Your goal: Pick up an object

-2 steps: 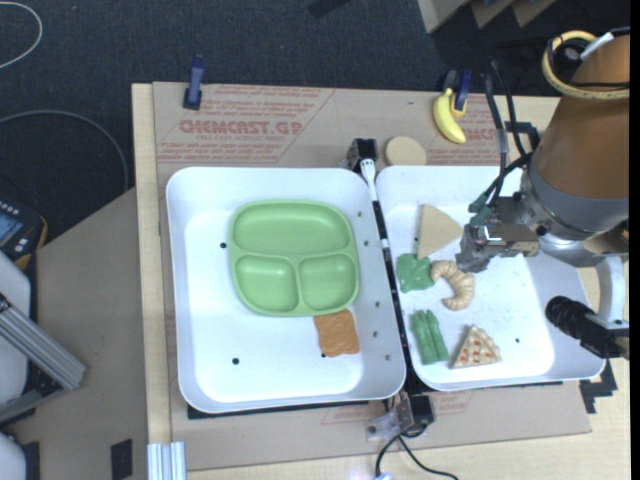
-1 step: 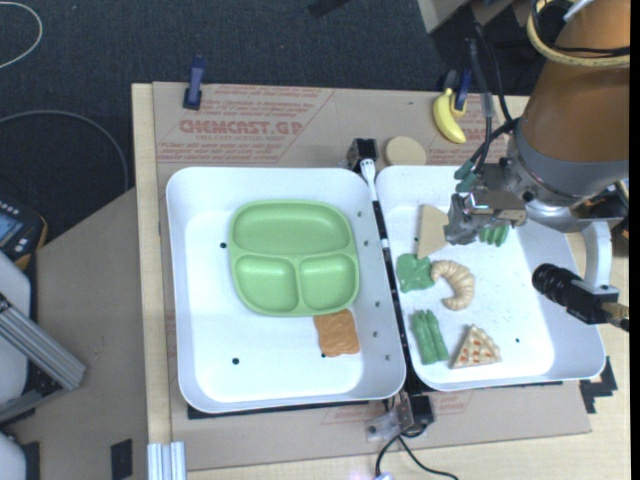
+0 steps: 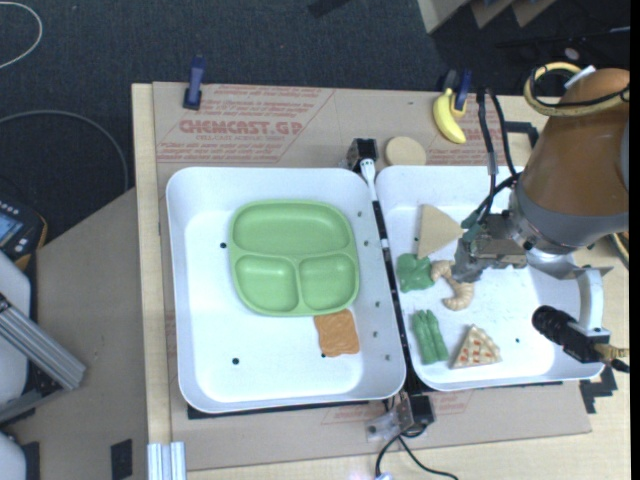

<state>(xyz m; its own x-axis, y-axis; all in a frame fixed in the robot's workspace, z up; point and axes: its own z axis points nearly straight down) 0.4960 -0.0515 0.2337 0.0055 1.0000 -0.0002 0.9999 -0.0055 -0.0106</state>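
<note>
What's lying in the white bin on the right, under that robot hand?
The right bin holds a tan wedge, green leafy piece, croissant, green beans and pizza slice. The gripper and arm cover whatever lies beneath them.

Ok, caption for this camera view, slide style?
KUKA arm's gripper low in the right bin over toy foods; green divided plate sits in the left bin.
</note>
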